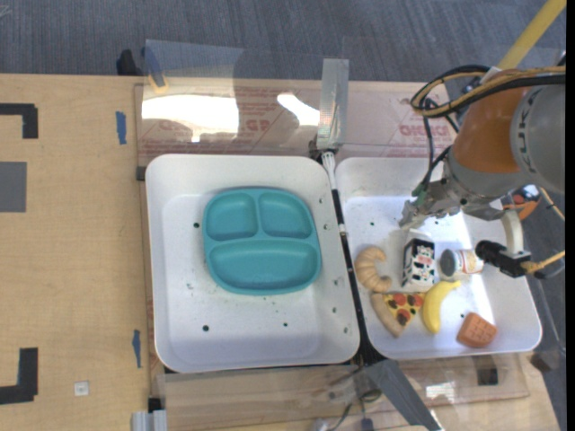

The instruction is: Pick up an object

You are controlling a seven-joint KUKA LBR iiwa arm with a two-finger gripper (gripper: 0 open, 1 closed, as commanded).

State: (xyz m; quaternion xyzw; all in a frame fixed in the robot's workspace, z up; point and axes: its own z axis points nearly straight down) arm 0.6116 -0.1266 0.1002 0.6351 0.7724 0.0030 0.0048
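gripper: over right bin, spread of its tips cannot be told, nothing seen held | objects: croissant, pizza slice, banana, carton below it | left bin: teal divided plate | wooden bench

Arm cut off by right edge; upper links out of frame. End effector small, dark, fingers too indistinct to read. Right bin far rim partly hidden behind arm. Small can label too small to read. Black-and-white item print unclear. Yellow pole cut off at top right. Counter cut off at left edge.
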